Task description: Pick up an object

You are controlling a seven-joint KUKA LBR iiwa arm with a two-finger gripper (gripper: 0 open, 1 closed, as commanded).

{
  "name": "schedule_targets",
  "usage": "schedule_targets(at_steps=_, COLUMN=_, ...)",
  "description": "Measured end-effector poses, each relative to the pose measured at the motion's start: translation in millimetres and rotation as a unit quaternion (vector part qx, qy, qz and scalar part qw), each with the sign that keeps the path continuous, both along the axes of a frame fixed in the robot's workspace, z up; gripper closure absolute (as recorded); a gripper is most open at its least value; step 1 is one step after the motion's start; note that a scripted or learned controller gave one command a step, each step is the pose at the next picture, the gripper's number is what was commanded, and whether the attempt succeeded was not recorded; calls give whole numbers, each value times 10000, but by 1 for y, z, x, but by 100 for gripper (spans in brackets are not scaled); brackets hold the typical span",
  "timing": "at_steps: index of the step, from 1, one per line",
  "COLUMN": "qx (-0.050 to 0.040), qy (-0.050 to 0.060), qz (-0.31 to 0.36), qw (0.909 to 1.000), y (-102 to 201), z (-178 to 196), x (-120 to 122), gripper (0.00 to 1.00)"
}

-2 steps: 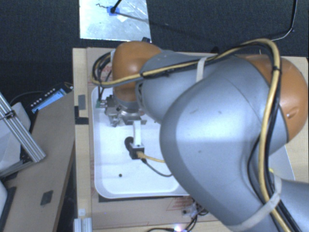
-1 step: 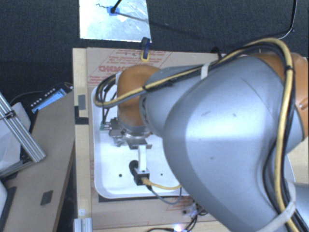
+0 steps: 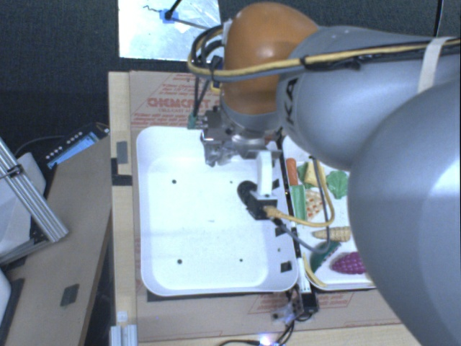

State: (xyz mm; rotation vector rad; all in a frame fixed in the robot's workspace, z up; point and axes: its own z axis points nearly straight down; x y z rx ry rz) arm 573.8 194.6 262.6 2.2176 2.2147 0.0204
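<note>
Covering most of right bin [image 3: 344,285]: arm [image 3: 374,121]; gripper [image 3: 215,157] above left bin [image 3: 202,225], spread or pinched, unclear.

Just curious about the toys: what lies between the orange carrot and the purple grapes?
In the camera view, a yellow pizza-like wedge and a pale corn-like piece lie between the carrot and the grapes.

Left bin [image 3: 202,285] beside right bin [image 3: 344,285], which holds, seemingly, toy foods [image 3: 348,264].
</note>
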Motion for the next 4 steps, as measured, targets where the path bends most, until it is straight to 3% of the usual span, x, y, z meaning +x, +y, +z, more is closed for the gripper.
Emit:
schedule_targets(at_steps=1, qx=-25, qy=114, qz=10, qw=9999, y=-13, z=-140, x=-61, gripper=100)
schedule_targets(at_steps=2, qx=12, qy=10, qz=50, qw=10000, y=29, z=26, x=-52, gripper=100)
schedule_targets(at_steps=3, qx=-13, qy=44, qz=2, qw=10000, y=-14, z=67, x=-48, gripper=100)
schedule_targets(at_steps=4, qx=-26, qy=114, qz=47, qw=9999, y=42, z=-40, x=-67, gripper=100)
